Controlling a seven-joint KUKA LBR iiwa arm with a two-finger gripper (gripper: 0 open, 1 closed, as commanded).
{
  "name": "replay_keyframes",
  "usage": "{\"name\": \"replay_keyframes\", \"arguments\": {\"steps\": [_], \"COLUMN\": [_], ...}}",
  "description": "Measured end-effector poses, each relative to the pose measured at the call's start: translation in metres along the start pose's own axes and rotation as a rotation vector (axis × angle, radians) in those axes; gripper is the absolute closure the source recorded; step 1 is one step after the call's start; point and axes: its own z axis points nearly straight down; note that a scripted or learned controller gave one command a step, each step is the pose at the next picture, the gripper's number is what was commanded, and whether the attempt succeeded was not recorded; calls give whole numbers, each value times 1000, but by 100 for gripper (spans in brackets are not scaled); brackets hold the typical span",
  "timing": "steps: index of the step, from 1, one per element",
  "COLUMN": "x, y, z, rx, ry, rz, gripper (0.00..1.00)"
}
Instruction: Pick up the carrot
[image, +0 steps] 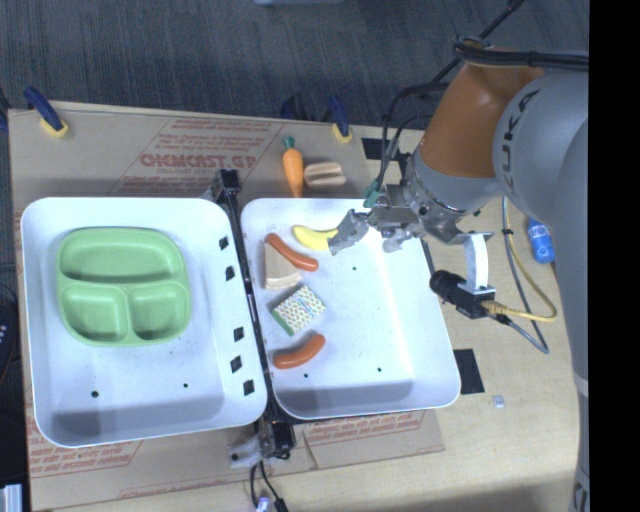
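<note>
Behind both bins, carrot (292, 167) lies beside bread (324, 176); gripper (366, 233) state unclear.

Bench (520, 400): two white bins (60, 400), carrot (292, 168), small bun-like item (324, 175) directly on it.

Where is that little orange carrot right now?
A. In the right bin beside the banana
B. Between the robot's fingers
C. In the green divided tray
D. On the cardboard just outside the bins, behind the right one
D: the carrot lies on the cardboard behind the right bin, next to a small bun-like toy, while the gripper is over the bin near the banana.
</note>
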Motion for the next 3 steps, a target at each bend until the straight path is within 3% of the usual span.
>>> {"name": "replay_keyframes", "arguments": {"steps": [1, 2, 3], "x": [-15, -17, -16], "y": [77, 82, 83], "z": [111, 154, 142], "rx": [1, -7, -8], "ry": [1, 8, 9], "rz": [378, 664, 656], "gripper": [0, 0, 100]}}
